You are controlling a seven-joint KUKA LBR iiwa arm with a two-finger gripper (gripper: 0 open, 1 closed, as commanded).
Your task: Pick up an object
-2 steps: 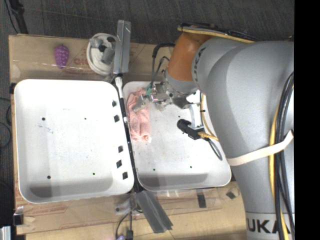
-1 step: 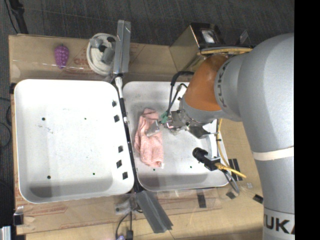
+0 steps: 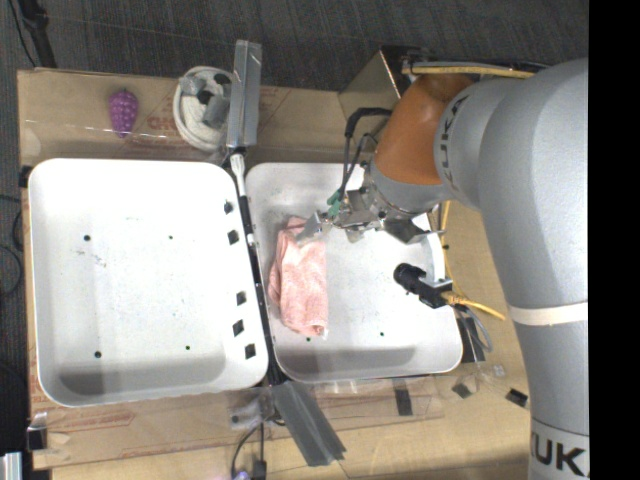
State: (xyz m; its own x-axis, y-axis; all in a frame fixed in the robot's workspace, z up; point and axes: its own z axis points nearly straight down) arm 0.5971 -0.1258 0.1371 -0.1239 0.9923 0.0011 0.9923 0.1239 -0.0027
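Pink cloth (image 3: pixel 302 283) lies limp in my right bin (image 3: pixel 440 343); my claw (image 3: pixel 335 218) sits at its top edge, grip state unclear; soft folds may slip free.

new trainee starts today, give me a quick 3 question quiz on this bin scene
1. True or false: the pink cloth lies in the right bin.
2. What sits outside the bins, beyond the left bin's far corner? A) a purple object B) a red mug C) a yellow sponge
3. Where is the gripper relative to the cloth?

Key: 1. True. 2. A, the purple object. 3. At the cloth's far end, by its top edge.
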